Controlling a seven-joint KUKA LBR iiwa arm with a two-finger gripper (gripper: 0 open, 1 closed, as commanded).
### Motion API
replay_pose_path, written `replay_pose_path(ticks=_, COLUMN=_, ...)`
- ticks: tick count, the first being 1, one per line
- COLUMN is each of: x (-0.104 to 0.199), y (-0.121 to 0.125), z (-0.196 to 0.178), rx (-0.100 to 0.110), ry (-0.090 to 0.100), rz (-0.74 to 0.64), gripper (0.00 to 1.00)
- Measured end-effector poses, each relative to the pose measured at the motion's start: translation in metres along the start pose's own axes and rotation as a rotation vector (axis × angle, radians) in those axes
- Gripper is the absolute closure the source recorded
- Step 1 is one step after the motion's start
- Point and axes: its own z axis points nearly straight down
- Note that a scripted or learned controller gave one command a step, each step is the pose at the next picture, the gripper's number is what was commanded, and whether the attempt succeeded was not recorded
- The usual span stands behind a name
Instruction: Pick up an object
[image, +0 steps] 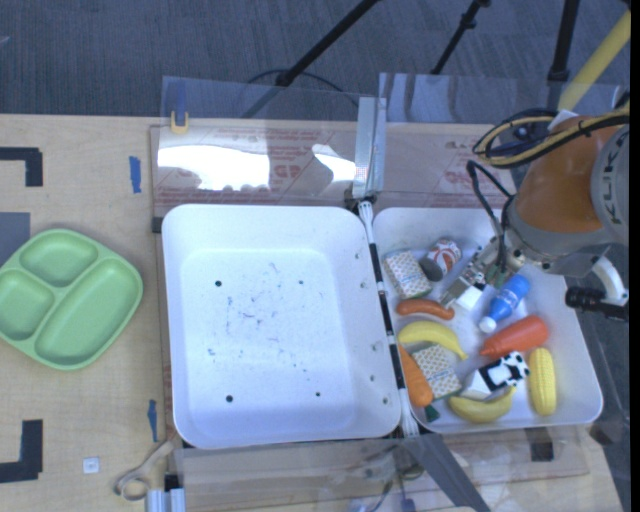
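White bins side by side on wooden surface (80, 420). Left bin (190, 240) bare inside, just specks. Right bin (585, 395) crowded w/ toy items: blue bottle (504, 301) near centre, orange carrot (514, 335) just below it, corn cob (542, 380) at right, two bananas (432, 335) (482, 407), black-and-white cow figure (503, 372), red sausage (425, 309), checkered packet (405, 270).

Arm enters from right, orange band over bin's upper right corner. End effector (482, 272) low in right bin, just up-left of blue bottle, beside packet and small grey-red item (438, 258). Fingers blurred among clutter; open or closed: can't tell. Nothing visibly gripped.

Green divided plate (65, 297) on surface, well left of both bins.
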Motion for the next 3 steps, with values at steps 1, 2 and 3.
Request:
replay_pose_path(ticks=1, x=-0.032, y=0.047, z=0.013, rx=0.019, ry=0.040, rz=-0.084, gripper=0.00)
replay_pose_path(ticks=2, x=-0.033, y=0.050, z=0.001, rx=0.011, ry=0.035, rz=-0.086, gripper=1.00)
replay_pose_path(ticks=3, x=0.037, y=0.099, z=-0.076, rx=0.038, ry=0.033, rz=0.671, gripper=1.00)
